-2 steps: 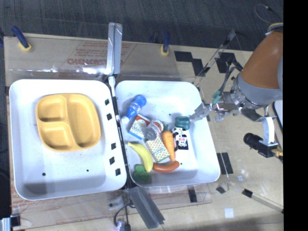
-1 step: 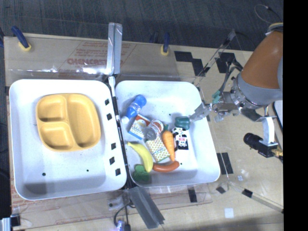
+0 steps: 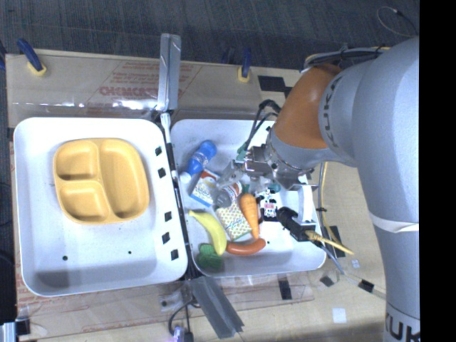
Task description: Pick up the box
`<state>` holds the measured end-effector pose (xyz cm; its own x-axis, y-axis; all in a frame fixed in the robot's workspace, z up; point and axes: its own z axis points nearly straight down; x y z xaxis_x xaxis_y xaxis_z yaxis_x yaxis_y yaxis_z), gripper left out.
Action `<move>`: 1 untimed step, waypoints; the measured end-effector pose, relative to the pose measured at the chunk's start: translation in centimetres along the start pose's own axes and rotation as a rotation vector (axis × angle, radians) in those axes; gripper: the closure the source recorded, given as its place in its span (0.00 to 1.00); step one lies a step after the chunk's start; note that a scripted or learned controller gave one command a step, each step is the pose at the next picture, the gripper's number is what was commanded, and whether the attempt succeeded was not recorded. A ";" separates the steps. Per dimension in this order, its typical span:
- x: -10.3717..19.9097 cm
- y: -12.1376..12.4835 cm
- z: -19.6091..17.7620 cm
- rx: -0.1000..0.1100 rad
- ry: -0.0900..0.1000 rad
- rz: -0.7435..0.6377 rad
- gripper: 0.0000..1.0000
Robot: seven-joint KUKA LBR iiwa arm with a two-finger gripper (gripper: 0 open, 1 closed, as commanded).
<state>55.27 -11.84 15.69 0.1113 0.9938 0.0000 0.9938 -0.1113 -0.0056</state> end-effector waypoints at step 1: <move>1.8 3.7 6.0 -0.010 0.000 -0.209 0.00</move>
<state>59.09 -10.46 9.62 -0.0975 0.9952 0.0003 0.9952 0.0975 0.0041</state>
